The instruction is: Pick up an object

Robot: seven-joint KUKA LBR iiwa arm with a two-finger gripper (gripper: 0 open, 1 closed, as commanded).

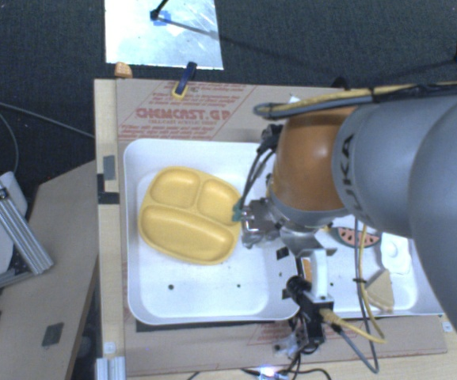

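A yellow divided plate [188, 214] lies in the left white bin [204, 303], toward its upper left. My gripper [252, 226] hangs under the orange wrist band at the divider between the two bins, just off the plate's right edge. From this angle the grey arm hides most of the gripper. I see nothing held in it.
The right bin [414, 299] is largely covered by the arm. In its visible part lie a tan wedge-shaped piece [380, 290], a white item [394, 257] and an orange-and-white item [348, 233]. A shiny sheet [165, 22] lies beyond the bench.
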